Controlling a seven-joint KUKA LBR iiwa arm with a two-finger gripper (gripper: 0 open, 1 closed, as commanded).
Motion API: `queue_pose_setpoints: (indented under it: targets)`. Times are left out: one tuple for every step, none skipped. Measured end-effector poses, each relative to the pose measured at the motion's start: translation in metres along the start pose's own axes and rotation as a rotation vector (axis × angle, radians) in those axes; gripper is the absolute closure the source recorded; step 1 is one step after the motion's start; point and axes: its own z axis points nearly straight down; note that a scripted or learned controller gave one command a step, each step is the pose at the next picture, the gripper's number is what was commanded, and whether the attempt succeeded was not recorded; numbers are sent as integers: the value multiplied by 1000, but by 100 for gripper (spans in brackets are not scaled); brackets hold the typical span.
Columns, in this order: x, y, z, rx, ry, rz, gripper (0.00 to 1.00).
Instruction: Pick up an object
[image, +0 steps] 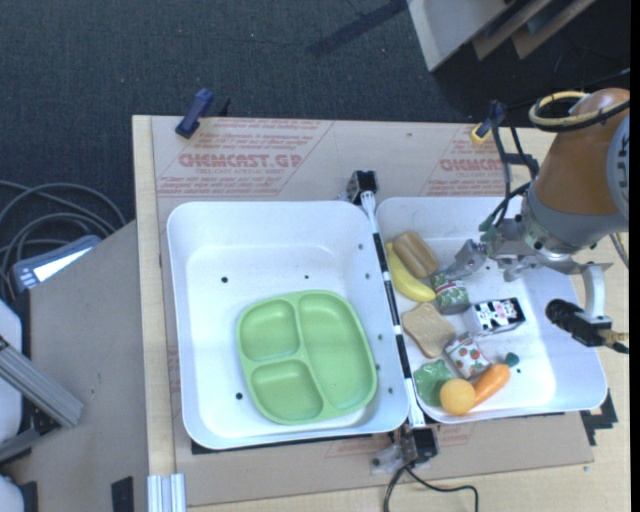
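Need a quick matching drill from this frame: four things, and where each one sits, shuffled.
Things:
1. green divided plate
2. banana
3. carrot
4. blue clip

Places:
A. right bin, near front edge, beside an orange ball
B. on the board behind the left bin, outside both bins
C. middle of the left bin
D. right bin, by the divider between bins, towards the back

Pairs: 1-C, 2-D, 3-A, 4-B

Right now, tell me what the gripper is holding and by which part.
Cannot be told: the gripper is low in the right bin beside the banana, but no item visibly sits in it.
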Motion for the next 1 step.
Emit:
queue_pose_setpoints:
  targets:
    - [6,-15,74,-4,0,1,0]
